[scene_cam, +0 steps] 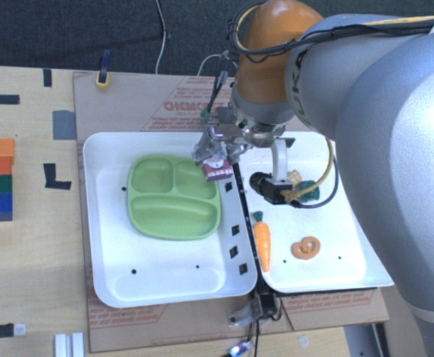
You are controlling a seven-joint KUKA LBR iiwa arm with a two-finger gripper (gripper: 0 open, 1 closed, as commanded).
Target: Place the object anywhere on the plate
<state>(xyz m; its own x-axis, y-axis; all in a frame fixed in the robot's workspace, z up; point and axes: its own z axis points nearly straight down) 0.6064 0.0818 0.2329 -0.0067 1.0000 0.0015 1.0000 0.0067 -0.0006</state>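
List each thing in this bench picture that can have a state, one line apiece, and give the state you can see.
green plate: flat in the left bin, nothing lying on it.
gripper: over the plate's right edge, a small dark red object at its tip.
toy carrot: lying in the right bin by the divider.
orange pretzel-shaped piece: lying flat in the right bin.

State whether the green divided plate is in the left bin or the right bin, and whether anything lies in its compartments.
In the left bin. The green divided plate lies flat there; its visible compartments are bare.
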